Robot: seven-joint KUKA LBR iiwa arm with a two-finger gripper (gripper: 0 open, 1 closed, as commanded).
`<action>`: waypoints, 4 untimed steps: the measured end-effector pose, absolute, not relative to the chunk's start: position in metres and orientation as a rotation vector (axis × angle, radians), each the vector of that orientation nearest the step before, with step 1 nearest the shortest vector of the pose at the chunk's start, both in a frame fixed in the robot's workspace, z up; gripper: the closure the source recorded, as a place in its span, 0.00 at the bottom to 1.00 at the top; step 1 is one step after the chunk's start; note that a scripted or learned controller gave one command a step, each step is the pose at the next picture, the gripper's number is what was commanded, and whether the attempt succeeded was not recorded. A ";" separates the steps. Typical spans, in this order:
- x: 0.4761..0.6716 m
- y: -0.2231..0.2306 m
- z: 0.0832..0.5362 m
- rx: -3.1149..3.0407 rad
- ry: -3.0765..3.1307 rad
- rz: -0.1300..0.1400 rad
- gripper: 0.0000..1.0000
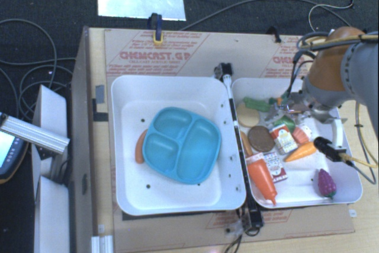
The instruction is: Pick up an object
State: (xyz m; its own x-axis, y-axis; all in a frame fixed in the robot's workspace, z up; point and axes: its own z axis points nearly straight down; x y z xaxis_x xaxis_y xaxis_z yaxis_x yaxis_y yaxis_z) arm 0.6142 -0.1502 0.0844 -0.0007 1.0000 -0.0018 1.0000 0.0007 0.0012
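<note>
My gripper (283, 107) hangs low over the far middle of the right bin (349, 189), reaching in from the right. Just to its left lies a green toy (256, 103). Right below it are a small green-and-white packet (283, 126) and a red-and-white carton (286, 140). Nearby lie a brown disc (260, 138), a carrot (301, 152), an orange bottle (262, 179), a red label packet (276, 165) and a purple eggplant (326, 182). I see nothing between the gripper's tips.
The left bin (127, 127) holds a blue divided plate (181, 144) with a brown sausage (140, 146) at its left side. A clamp bar (232, 112) runs between the two bins. Cardboard lines the bench under both.
</note>
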 end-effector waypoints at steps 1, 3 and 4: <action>0.580 -0.109 0.085 2.217 2.224 0.002 0.00; 0.641 -0.097 0.085 2.215 2.223 0.003 0.00; 0.632 -0.098 0.107 2.218 2.222 0.002 0.00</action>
State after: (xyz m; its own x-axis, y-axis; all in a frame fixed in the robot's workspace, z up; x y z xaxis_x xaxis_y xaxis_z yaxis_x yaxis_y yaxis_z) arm 0.6321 -0.0984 0.1066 -0.0017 1.0000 -0.0004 1.0000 0.0017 0.0023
